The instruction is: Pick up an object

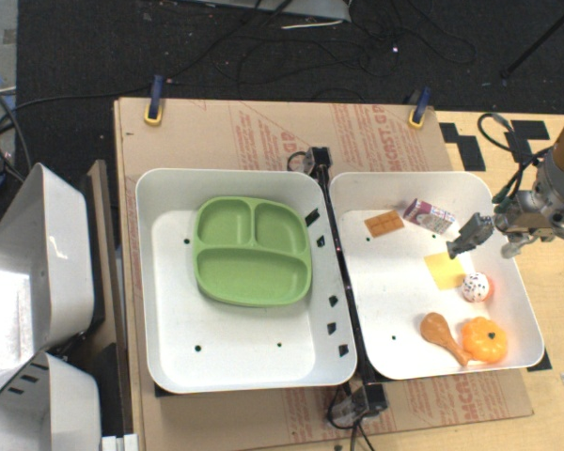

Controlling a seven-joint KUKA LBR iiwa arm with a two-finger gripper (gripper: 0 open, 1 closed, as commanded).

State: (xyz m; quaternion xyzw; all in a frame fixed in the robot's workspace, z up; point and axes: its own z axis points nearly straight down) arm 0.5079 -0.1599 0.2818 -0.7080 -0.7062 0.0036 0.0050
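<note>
Camera view: the end effector (496, 230) hangs over the right edge of the right bin (395, 369); whether it is released or clenched cannot be told. Beneath it lies a yellow square (443, 271), with a white ball (475, 287) beside it. An orange pumpkin (486, 340) sits near the front right corner. The left bin (169, 365) carries a green divided plate (253, 251).

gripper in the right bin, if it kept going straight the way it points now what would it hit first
Probably the yellow square: the gripper slants down-left just above it in the right bin. Depth is unclear from this single view.
</note>
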